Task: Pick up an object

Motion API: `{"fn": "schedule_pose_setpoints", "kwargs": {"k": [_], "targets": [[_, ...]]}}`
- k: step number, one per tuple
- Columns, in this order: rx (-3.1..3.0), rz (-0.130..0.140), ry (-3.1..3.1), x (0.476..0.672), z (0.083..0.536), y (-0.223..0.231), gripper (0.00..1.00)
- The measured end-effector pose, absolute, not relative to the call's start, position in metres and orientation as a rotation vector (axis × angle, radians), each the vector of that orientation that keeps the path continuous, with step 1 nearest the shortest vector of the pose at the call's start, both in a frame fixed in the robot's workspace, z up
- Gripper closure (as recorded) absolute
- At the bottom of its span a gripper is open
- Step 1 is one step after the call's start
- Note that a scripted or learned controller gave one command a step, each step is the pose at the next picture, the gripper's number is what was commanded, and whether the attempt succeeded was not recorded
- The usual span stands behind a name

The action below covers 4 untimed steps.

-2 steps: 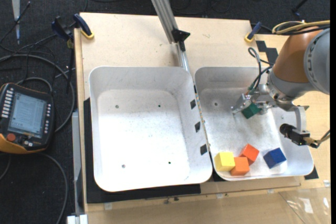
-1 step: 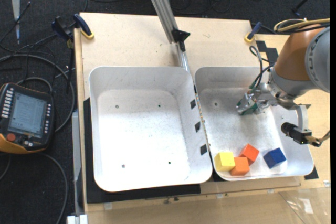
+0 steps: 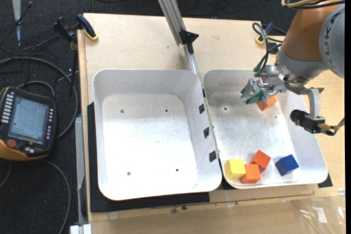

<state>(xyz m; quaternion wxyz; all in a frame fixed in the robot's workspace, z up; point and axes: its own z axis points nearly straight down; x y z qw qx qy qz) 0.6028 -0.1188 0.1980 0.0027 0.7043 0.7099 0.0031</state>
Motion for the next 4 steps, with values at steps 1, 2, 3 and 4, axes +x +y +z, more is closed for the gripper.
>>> {"fn": "schedule_pose_setpoints", "kwargs": {"k": [1,2,3,4], "targets": [[2.209,0.009,2.232,0.649,0.213,-0.041,1.0],[2.227,-0.007,2.22,0.623,0.194,-0.068,1.0],[2.226,-0.004,2.217,0.616,0.195,-0.1,1.0],[2.21,0.006,2.232,0.654,0.195,-0.02,1.0]]}}
